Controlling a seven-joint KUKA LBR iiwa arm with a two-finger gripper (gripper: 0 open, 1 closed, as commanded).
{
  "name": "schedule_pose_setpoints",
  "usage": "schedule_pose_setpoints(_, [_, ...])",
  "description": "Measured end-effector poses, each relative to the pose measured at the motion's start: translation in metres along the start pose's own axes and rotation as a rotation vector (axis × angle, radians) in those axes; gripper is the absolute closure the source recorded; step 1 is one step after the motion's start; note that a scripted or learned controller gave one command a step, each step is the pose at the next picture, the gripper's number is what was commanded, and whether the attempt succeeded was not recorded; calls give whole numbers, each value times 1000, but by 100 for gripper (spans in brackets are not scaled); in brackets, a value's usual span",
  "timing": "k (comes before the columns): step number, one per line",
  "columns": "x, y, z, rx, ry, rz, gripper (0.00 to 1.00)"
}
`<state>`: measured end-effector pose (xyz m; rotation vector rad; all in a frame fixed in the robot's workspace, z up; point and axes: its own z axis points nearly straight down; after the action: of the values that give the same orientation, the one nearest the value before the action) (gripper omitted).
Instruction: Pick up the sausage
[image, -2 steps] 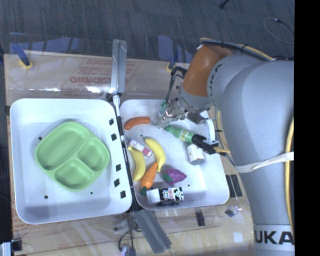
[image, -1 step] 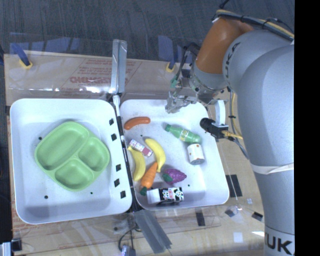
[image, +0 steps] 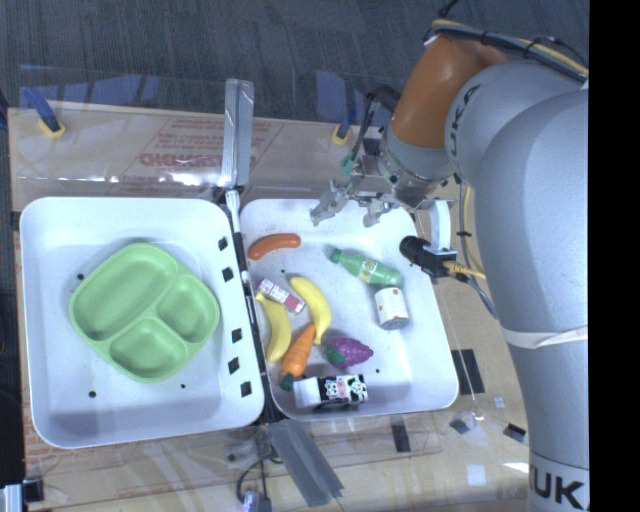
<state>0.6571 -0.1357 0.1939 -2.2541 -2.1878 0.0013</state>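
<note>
The arm is cut off by the right and bottom edges behind the gripper. Whether its fingers are parted cannot be told. Far below it, the carrot is partly covered by a banana.

Glossy, seemingly plastic sausage

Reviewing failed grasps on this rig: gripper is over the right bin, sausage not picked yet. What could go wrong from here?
1. The sausage lies close to the right bin's left wall, so a finger may hit the wall or push it aside.
2. The gripper hangs right of the sausage near the far rim; a straight descent would likely close on nothing.
3. The small packet and bananas lie just below; a drift could grab those.
</note>
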Motion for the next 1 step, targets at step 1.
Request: schedule_pose_setpoints(1, [39,-2,80,3,1,-132,0])
